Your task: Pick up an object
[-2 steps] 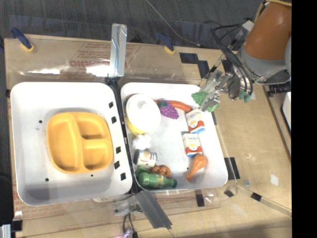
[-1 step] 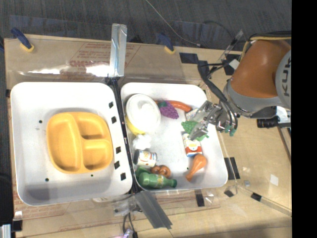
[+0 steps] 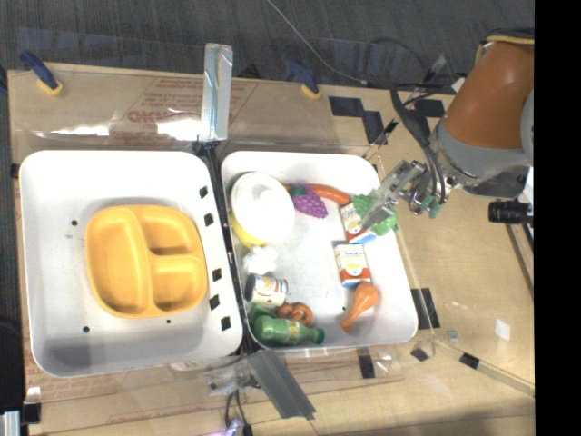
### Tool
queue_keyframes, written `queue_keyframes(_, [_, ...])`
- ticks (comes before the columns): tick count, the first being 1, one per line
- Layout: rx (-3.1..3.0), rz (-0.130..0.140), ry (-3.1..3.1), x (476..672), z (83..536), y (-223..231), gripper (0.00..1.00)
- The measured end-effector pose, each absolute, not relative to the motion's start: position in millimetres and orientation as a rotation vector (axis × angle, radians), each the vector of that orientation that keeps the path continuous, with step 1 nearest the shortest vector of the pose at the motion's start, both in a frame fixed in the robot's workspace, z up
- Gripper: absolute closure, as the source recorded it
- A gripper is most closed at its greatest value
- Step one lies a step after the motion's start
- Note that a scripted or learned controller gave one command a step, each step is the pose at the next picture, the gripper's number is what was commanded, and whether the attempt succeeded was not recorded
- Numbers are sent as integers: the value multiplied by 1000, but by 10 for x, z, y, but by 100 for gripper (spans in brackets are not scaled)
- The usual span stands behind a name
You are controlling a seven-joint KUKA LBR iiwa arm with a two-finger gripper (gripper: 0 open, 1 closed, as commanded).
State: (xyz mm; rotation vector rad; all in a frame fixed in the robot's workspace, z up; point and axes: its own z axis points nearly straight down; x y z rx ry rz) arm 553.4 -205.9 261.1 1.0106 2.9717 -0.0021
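Observation:
My gripper (image 3: 388,198) hangs over the right rim of the right bin (image 3: 399,321), on the arm coming in from the right. Directly under its tip lies a green leafy toy (image 3: 383,222), with a small red and white packet (image 3: 350,218) beside it. I cannot tell whether the gripper touches either one. Further left in the same bin are purple grapes (image 3: 311,203), an orange-red pepper (image 3: 329,193) and a white bowl on a yellow cup (image 3: 258,207). Lower down sit a small carton (image 3: 352,263), an orange carrot (image 3: 361,302), a green bottle (image 3: 286,331) and a can (image 3: 269,289).
The left bin (image 3: 45,189) holds a yellow divided plate (image 3: 145,262). A silver taped post (image 3: 217,89) stands behind the join between the bins. Cables (image 3: 413,107) trail over the cardboard at the back right. A brown pretzel (image 3: 296,312) lies by the bottle.

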Motion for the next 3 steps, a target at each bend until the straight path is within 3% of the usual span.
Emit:
queue_keyframes(1, [999, -4, 2974, 5545, 2716, -2053, 100])
queue_keyframes(2, [1100, 1, 2944, 4774, 2523, -1453, 100])
queue_keyframes(3, [1437, -1, 2790, 4779, 2882, -1430, 100])
